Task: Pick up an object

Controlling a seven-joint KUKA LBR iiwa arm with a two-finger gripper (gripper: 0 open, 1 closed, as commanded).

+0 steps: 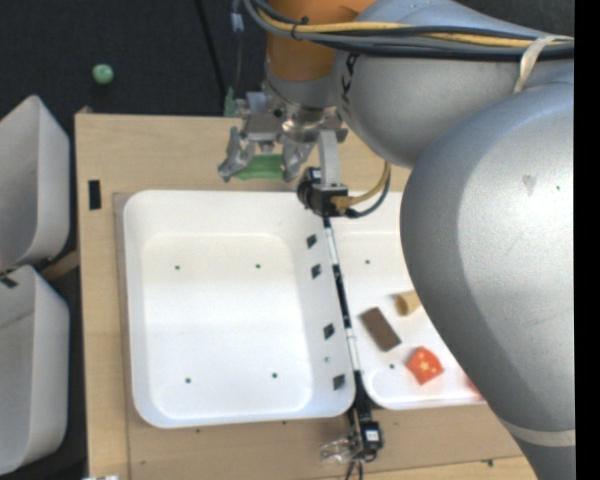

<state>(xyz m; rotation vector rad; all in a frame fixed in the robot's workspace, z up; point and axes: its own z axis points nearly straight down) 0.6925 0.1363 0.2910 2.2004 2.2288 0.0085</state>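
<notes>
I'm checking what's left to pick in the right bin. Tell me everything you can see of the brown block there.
The brown block is a small, flat, dark brown rectangular piece with a matte surface; its material is hard to tell. It lies flat on the floor of the right bin, turned at a slant to the bin walls, near the divider between the bins. A small tan piece sits just up and right of it, and a red-orange block lies lower right; it appears apart from both.

A light wooden bench (100, 298) with a flat, pale top carried two shallow white plastic bins side by side: the left bin (225, 308) and the right bin (420, 393), their rims touching along a black-marked divider strip (335, 298).
</notes>
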